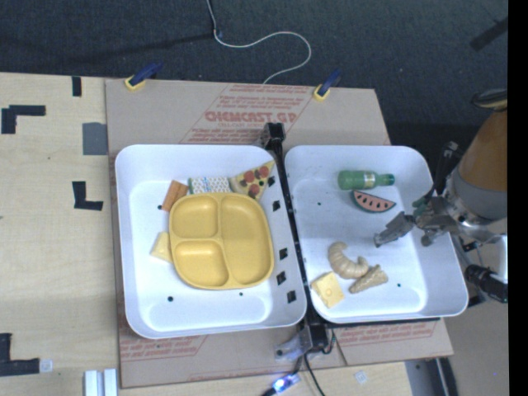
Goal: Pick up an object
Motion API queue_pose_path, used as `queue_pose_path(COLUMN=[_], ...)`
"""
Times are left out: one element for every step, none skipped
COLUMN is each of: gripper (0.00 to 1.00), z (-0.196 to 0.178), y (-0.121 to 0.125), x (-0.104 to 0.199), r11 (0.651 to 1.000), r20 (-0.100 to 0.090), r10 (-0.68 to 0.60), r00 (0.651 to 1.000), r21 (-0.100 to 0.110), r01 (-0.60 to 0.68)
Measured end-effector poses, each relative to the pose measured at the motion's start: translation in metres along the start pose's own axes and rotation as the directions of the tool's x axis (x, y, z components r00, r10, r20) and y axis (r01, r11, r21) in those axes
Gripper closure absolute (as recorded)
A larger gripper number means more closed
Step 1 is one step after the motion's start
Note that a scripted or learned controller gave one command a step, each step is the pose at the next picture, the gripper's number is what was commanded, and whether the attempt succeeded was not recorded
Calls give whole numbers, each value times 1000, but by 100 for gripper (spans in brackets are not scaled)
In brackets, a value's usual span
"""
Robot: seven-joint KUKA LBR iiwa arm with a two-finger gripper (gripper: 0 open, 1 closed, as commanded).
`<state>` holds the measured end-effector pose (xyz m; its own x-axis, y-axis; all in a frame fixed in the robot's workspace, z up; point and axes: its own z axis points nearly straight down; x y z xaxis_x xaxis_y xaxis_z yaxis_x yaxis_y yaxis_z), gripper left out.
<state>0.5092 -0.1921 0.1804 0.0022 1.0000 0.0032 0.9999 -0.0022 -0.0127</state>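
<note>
In the right-hand shallow white bin lie five loose things; a green plastic bottle with a white cap rests on its side near the far wall, cap pointing right; just in front of it lies a watermelon-slice toy, red with a dark green rind, curved edge down; nearer the front, a pale tan curled pastry-like piece sits mid-bin; touching its right side, a beige elongated piece lies at a slant; just beside them to the left, a flat yellow cheese-like wedge lies close to the front-left corner
</note>
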Motion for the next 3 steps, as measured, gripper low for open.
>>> queue_pose_path(gripper=[0, 0, 0], z=[-5, 51, 98], y=[3, 2, 2], x=[0, 11, 12], r11=[1000, 1000, 1000], r20=[3, 1, 4], r10=[-3, -3, -4], r00=[1000, 1000, 1000], r21=[-10, -6, -12], r01=[3, 3, 4])
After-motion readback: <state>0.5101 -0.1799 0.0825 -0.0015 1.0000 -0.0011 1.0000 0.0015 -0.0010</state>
